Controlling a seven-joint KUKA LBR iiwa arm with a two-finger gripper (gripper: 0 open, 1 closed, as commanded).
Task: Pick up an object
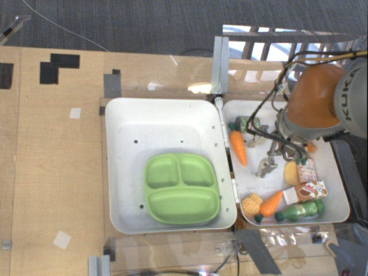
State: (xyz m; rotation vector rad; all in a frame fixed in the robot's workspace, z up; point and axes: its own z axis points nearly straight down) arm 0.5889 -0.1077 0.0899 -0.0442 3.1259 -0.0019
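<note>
right bin: two carrots, both smooth tapered orange cones. one carrot lies near the left wall; a smaller carrot lies at the front. also one bumpy yellow corn piece, one green bottle on its side, one printed carton, one rounded yellow item, one dark green can at the rear. gripper hangs over bare floor amid these items, metal fingers slightly apart, clamping nothing. left bin: one matte green three-compartment plate.
</note>
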